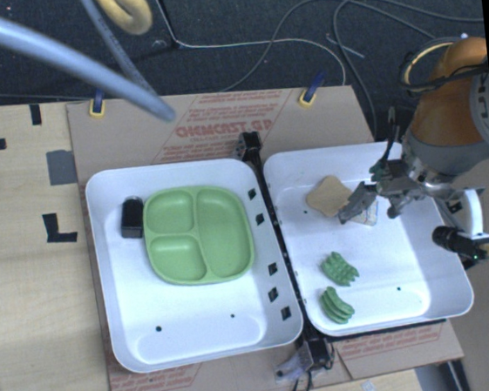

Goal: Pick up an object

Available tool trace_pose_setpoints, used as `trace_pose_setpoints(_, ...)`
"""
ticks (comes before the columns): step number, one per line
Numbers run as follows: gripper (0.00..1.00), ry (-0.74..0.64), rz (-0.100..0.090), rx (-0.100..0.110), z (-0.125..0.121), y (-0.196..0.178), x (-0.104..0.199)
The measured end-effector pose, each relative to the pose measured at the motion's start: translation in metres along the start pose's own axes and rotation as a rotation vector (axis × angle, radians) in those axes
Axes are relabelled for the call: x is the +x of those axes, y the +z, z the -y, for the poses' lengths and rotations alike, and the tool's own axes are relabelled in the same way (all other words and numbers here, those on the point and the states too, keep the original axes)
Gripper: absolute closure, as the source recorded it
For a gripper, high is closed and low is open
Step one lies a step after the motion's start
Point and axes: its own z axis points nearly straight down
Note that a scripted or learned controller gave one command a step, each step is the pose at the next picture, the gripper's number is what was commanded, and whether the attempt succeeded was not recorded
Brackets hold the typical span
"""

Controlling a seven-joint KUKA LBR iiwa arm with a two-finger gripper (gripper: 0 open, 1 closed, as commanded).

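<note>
The arm (450,114), smooth grey with a glossy orange band, reaches in over the right bin (431,296). Its fingers (370,204) are dark, slim metal prongs spread apart, with nothing between them; one tip lies around the left, near a tan block (328,196), the other off to the right. A small clear or pale bit sits just under the gap, too blurred to name.

The tan block, a matte wedge-like lump with soft corners, lies just beside the left finger (351,209), on the far-left side of it; whether they touch cannot be told. Below the fingers, well apart, lie two green ridged pieces: one (340,269) short and ribbed like a stack of leaves, the other (335,304) longer and curved, nearer the bin's front wall.

Both bins are shallow white plastic trays with rounded corners and a faint sheen, joined by a black clip strip (270,231). Far left of the fingers, in the left bin (191,341), rests a pale green plate (199,235), smooth, rounded-square, split into three compartments. A small black block (131,218) sits touching the plate's left edge.

The bins stand on a cardboard sheet (218,119) with red print, upon the pale wooden bench (27,285).
</note>
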Motion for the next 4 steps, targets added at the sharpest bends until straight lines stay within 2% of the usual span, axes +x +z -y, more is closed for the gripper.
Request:
trace_pose_setpoints(1, 0.0, -0.004, 0.002, -0.014, -0.003, -0.008, 0.0)
trace_pose_setpoints(2, 0.0, -0.004, 0.002, -0.009, -0.004, 0.056, 0.005)
trace_pose_setpoints(3, 0.0, -0.004, 0.004, -0.014, -0.004, 0.109, 0.005)
trace_pose_setpoints(4, 1.0, -0.005, 0.004, -0.016, -0.005, 0.096, 0.005)
